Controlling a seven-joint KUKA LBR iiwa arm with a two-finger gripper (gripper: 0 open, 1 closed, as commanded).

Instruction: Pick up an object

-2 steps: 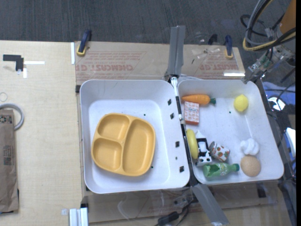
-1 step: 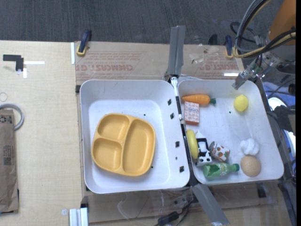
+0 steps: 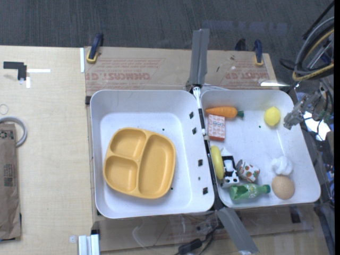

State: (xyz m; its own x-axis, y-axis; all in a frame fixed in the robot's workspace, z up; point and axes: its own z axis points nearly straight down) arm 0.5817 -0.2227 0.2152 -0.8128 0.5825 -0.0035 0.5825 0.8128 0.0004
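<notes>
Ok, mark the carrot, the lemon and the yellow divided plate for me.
carrot [image 3: 221,111], camera view, middle of its orange body.
lemon [image 3: 272,116], camera view, centre of the fruit.
yellow divided plate [image 3: 155,162], camera view, floor of its large compartment.

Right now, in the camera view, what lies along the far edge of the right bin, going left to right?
Carrot → lemon → end effector, at the bin's right rim.
</notes>
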